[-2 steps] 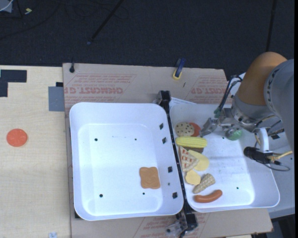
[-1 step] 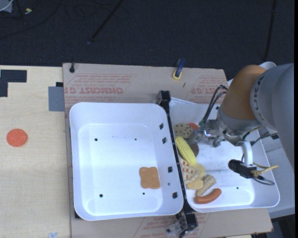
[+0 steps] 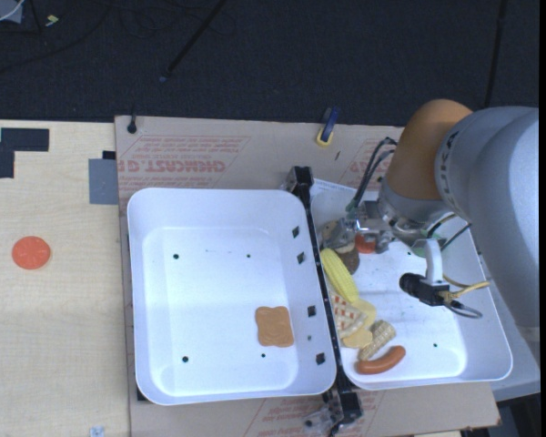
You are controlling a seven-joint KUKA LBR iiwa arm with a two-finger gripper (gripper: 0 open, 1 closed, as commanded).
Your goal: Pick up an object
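Note:
My gripper (image 3: 353, 233) is low in the far left corner of the right bin (image 3: 455, 358), under the grey arm with its orange band (image 3: 428, 148). A brownish object (image 3: 335, 237) lies right beside it on the left, and a small red piece (image 3: 369, 245) shows just to its right. Whether either is held cannot be seen. Nearer the front along the bin's left wall lie a yellow corn cob (image 3: 339, 277), a waffle-like piece (image 3: 347, 316), some pale yellow pieces (image 3: 368, 335) and a red sausage (image 3: 381, 360). An orange-brown toast slice (image 3: 275, 326) lies in the left bin (image 3: 164, 244).
A black divider (image 3: 314, 271) runs between the two bins. A black connector with yellow cable (image 3: 429, 289) hangs off the arm over the right bin. An orange disc (image 3: 31, 252) lies on the wooden bench at far left. A blue-yellow clip (image 3: 327, 127) sits behind the bins.

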